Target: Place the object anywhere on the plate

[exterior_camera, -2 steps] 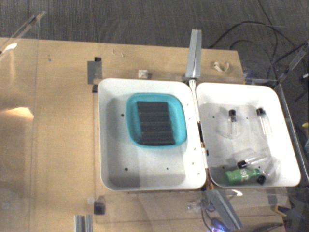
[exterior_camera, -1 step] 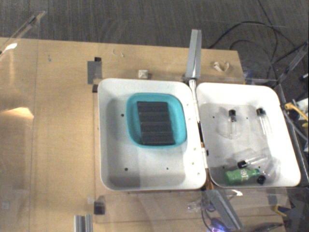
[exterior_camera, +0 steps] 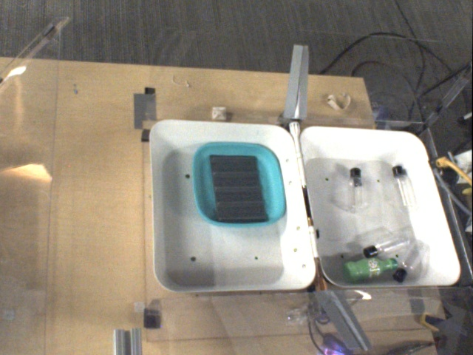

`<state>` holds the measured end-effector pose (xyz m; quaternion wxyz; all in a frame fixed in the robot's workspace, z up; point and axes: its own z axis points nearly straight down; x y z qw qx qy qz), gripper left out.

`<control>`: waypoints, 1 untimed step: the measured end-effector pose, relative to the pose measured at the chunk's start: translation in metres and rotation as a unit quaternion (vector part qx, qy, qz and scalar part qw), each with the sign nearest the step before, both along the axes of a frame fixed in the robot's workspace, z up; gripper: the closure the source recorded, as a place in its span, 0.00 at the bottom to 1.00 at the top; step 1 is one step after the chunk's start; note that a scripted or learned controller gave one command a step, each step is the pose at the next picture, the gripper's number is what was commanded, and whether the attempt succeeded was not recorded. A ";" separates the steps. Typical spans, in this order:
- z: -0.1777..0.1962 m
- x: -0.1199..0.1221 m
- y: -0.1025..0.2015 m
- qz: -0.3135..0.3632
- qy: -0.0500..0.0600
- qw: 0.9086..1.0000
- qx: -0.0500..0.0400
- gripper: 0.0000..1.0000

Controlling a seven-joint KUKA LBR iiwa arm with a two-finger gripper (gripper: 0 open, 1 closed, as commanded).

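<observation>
Grey carpet runs along the top of the feed, with a light wooden worktop (exterior_camera: 81, 220) below it and black cables (exterior_camera: 384, 46) trailing in at the upper right. From the single overhead camera I see two white bins side by side, touching along their inner edges, and a grey metal post (exterior_camera: 298, 83) standing just behind the seam. The left bin (exterior_camera: 222, 268) holds the teal plate (exterior_camera: 275, 191), which sits toward the bin's back half, and a dark ribbed slab (exterior_camera: 238, 187) lies flat across its middle. The right bin (exterior_camera: 325, 198) holds the loose items. Two clear vials with black caps, the left vial (exterior_camera: 355, 188) and the right vial (exterior_camera: 403, 187), lie near the back, well apart from each other. A clear bottle (exterior_camera: 389, 245) lies on its side toward the front, and just in front of it is a green bottle (exterior_camera: 371, 268), also on its side, with a small black cap (exterior_camera: 400, 275) at its right end. I read the candidates for the task object as all being in the right bin, apart from the plate. I can't tell the claw's state from this feed. A small black block (exterior_camera: 150, 93) sits on the worktop behind the left bin, and another black block (exterior_camera: 151, 318) sits in front of it.
</observation>
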<state>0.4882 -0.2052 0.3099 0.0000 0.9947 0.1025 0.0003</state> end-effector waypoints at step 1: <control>0.000 0.000 0.000 0.000 0.000 1.000 0.000 0.00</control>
